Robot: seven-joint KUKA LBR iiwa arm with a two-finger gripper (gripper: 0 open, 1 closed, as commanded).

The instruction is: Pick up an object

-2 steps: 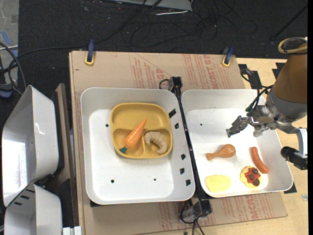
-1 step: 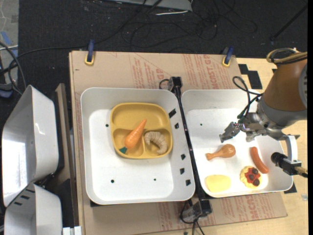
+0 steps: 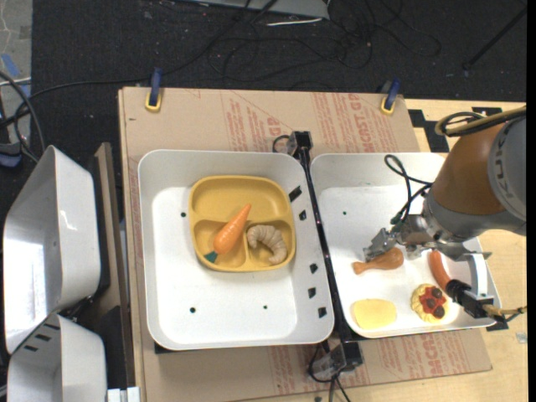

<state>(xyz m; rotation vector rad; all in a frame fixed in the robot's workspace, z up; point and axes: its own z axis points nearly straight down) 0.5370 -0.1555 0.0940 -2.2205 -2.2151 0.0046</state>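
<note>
In the right bin point(image 3: 352, 199) my gripper point(image 3: 383, 243) hangs low, right over the upper edge of a brown chicken drumstick point(image 3: 378, 264) that lies on the bin floor. A red sausage point(image 3: 438, 268) lies just right of the drumstick. Near the front wall rest a pale yellow disc point(image 3: 373, 313) and a small round tart with red topping point(image 3: 429, 301). The grey arm with its orange band point(image 3: 473, 182) reaches in from the right.
The left bin point(image 3: 167, 308) holds a yellow divided plate point(image 3: 201, 193) bearing an orange carrot point(image 3: 231, 229) and a beige shrimp-like piece point(image 3: 269, 240). A black divider point(image 3: 316, 224) runs between the bins. Cables trail over the dark floor behind the bench.
</note>
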